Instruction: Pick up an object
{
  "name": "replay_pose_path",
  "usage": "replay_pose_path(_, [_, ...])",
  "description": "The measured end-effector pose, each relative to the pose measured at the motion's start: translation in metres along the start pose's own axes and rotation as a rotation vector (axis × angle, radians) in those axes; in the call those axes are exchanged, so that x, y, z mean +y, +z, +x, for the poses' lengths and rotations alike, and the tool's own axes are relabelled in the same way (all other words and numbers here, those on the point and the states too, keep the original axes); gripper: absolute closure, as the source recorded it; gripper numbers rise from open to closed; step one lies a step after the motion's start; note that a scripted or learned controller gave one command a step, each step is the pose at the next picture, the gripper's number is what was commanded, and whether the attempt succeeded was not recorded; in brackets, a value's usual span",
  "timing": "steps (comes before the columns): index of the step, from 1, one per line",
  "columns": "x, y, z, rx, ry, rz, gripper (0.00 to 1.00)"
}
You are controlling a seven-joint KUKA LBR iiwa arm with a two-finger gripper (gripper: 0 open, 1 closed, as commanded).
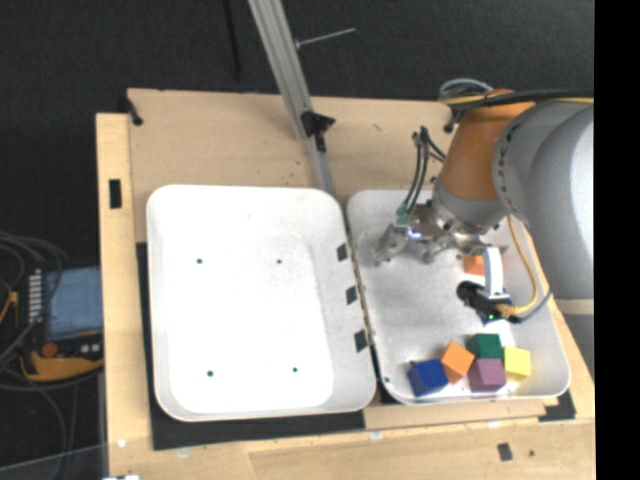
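Several small cubes lie clustered at the near end of the right bin [400, 298]: a blue cube [427, 376], an orange cube [458, 359], a green cube [487, 346], a purple cube [488, 373] and a yellow cube [517, 361]. Another orange piece [473, 264] peeks out from under the arm near the bin's right side. My gripper [403, 250] hangs over the far left part of the right bin, well away from the cube cluster. It is open, with only bare bin floor between its fingers.
The left bin [250, 298] sits beside the right one, with a row of black clips along the shared wall. A slanted metal pole [290, 78] rises behind the bins. A cable loop [500, 303] hangs from the wrist over the right bin.
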State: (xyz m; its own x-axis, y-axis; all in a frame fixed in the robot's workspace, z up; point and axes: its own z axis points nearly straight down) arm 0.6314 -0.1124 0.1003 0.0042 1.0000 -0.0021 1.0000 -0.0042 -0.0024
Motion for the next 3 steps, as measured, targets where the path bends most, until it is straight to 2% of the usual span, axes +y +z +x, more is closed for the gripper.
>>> replay_pose_path(1, [0.0,0.003,0.0,0.002,0.001,-0.002,0.0])
replay_pose_path(2, [0.001,-0.009,-0.001,0.005,0.006,-0.005,1.0])
replay_pose_path(3, [0.001,-0.064,0.009,0.002,-0.008,-0.009,1.0])
